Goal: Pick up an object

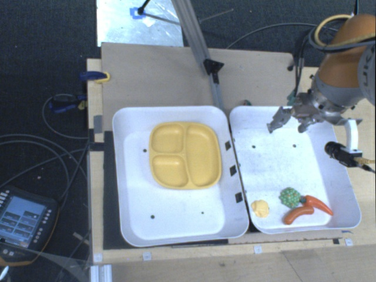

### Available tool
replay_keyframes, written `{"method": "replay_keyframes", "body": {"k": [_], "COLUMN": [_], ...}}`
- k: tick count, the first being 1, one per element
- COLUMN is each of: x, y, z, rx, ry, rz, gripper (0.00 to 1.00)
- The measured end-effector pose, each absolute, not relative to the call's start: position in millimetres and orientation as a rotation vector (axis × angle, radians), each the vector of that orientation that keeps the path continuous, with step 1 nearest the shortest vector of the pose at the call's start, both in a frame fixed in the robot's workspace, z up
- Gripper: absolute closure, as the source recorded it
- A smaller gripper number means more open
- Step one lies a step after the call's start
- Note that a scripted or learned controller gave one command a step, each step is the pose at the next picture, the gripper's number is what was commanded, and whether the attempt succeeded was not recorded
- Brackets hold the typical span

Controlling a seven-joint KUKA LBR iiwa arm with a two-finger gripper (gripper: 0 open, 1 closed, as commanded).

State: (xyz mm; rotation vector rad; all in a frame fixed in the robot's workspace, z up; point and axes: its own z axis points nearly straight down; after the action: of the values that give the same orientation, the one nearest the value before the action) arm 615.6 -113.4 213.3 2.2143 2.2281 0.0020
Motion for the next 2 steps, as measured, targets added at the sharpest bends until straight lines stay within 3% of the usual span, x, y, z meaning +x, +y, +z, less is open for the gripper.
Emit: {"method": "replay_keyframes", "body": {"k": [1,2], "x": [615.6,619.9], "y": [-113,-107], "z": [213,154], "rx": [2.216,2.216], "ry": [2.227,2.232], "rz": [0.003,-0.004], "gripper": [0.00,0.00]}}
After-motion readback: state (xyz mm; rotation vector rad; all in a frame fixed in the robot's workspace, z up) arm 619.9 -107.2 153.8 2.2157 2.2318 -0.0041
